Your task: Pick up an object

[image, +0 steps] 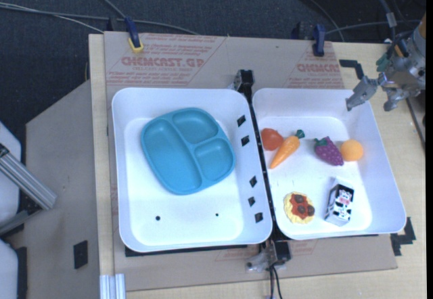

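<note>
End effector [373, 93] above right bin's [389, 186] far corner, fingers apart, nothing held. Approach step. Next: descend over orange ball [351, 150] or grapes [327, 151], close.

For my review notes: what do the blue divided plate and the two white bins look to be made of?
The blue divided plate looks like moulded plastic: one even colour, rounded compartment ridges, soft matte sheen. The left bin and right bin appear to be thin formed plastic, smooth and slightly glossy, with rounded corners and rolled rims. Coated metal can't be ruled out from this view.
</note>
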Action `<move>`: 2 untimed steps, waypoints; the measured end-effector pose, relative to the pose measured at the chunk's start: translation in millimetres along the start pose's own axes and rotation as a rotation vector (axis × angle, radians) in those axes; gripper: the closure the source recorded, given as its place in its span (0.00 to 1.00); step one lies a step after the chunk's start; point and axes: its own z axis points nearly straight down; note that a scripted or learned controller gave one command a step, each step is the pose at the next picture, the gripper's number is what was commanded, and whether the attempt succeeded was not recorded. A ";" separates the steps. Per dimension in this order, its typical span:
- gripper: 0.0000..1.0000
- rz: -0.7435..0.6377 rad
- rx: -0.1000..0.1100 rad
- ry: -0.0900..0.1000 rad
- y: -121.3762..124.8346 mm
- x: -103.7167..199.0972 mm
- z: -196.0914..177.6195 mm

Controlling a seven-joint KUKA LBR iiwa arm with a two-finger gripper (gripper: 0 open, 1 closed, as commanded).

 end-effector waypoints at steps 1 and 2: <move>0.00 -0.003 -0.012 -0.003 2.2 0.5 -7.0; 0.00 -0.002 -0.007 -0.002 1.1 -2.2 35.6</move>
